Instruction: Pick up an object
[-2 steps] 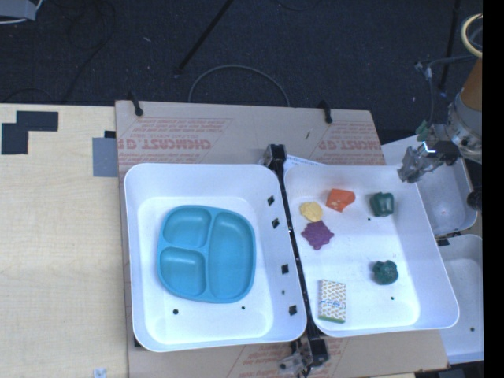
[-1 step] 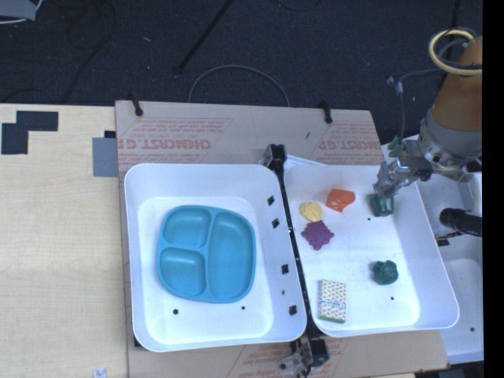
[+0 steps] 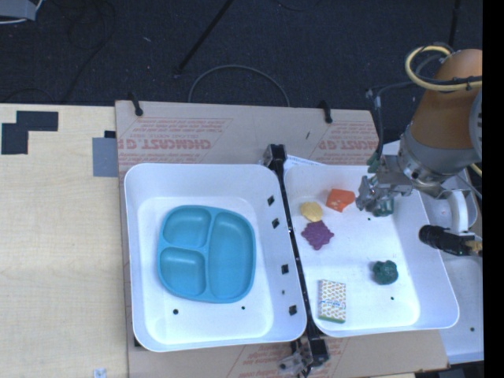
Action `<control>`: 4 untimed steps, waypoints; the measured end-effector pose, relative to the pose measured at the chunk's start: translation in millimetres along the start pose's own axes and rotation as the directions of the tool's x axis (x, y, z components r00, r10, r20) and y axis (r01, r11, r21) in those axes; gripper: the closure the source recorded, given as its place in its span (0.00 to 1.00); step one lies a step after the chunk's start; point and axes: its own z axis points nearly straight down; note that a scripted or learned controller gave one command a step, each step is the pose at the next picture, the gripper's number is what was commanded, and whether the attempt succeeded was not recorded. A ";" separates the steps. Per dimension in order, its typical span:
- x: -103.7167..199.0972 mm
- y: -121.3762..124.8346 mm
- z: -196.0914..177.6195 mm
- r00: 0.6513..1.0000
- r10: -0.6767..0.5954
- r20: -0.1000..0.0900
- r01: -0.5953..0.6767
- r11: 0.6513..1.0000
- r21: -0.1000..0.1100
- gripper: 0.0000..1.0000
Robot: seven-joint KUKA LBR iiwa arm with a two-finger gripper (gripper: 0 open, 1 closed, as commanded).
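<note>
Gripper point(image 3: 376, 201) sits low in right bin point(image 3: 429, 290), far-right part, just beside orange piece point(image 3: 340, 199). Can't tell from this angle whether it grips anything; nothing seen in it.

Candidates, all in right bin:
- orange piece: far side, nearest the tool, just to its left. Small, blocky, looks like rigid plastic or foam. Prob. light. Flat faces → pinch across the short width.
- yellow piece point(image 3: 311, 211): left of orange, near divider point(image 3: 287, 242). Rounded, low; may slip out of a pinch.
- purple piece point(image 3: 316, 234): just in front of yellow, nearly touching. Lobed outline, flat-ish. Take across the narrow waist if any.
- green lump point(image 3: 385, 272): mid bin, well apart from the rest. Roundish, matte, poss. soft. Open room all round, easy approach.
- box point(image 3: 332, 300): near edge, patterned, lying flat. Stiff card, light; grip across the short sides.

Left bin point(image 3: 142, 250) holds blue tray point(image 3: 208, 253), three compartments; too broad for the tool.

Judgement: orange = least travel; green = cleanest clearance. Risk w/ yellow/purple: the pair crowd each other.
</note>
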 end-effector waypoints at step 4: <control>203.6 -74.4 3.5 1.000 -0.001 0.001 0.001 1.000 0.000 1.00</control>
